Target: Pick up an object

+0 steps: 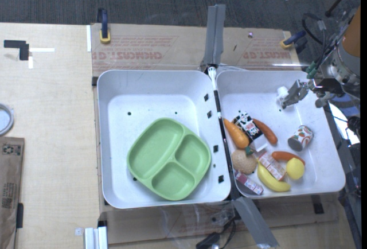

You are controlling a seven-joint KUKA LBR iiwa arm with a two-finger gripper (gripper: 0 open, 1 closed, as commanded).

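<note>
Over the right bin [330, 127], near its far right corner, the gripper [291, 96] hangs above bare white floor; I cannot tell how its fingers stand. Well apart from it, toward the near side, lie a carrot [236, 132], a cow-patterned toy [248, 125], a sausage [266, 131], a can [300, 137], a lemon [295, 168] and a banana [272, 179]. A green divided plate [168, 158] sits in the left bin [114, 127].

Robot lab: clamped bench [46, 127], white bins [109, 93]
</note>
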